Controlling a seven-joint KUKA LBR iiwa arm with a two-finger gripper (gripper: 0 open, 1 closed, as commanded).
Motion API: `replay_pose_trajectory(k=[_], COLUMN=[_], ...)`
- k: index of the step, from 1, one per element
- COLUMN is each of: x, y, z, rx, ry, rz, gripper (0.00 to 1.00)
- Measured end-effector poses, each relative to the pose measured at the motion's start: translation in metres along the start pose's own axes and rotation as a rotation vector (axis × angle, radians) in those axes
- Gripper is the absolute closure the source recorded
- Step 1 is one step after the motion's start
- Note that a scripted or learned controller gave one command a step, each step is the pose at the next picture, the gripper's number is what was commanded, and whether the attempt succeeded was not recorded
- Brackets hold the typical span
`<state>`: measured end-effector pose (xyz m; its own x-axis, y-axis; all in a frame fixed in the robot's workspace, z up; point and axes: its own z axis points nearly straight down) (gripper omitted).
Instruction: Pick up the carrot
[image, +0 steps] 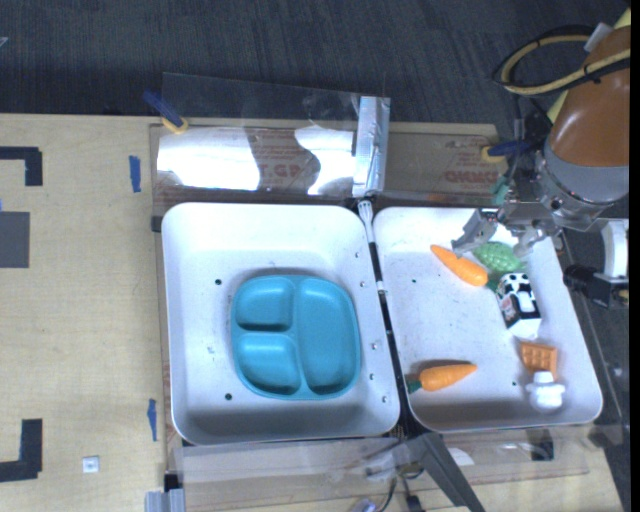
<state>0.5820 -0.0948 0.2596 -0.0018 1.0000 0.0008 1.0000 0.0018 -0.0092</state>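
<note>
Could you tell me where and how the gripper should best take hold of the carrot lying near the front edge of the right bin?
Grip the front carrot around its thick middle, coming straight down from above. It lies flat, roughly left to right, with bare bin floor before and behind it, so the jaws should probably close across its narrow width. The gripper is at the other carrot.

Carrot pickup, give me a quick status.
Gripper above right bin's far end. Two carrots: upper carrot just beside gripper, lower carrot near front wall. Green item crowds upper carrot.
</note>
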Motion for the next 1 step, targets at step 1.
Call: replay_pose_trajectory(k=[1], x=[-0.0388], y=[0.0191], z=[0.0481], rx=[0.004], ry=[0.001], rz=[-0.002], gripper=[0.0])
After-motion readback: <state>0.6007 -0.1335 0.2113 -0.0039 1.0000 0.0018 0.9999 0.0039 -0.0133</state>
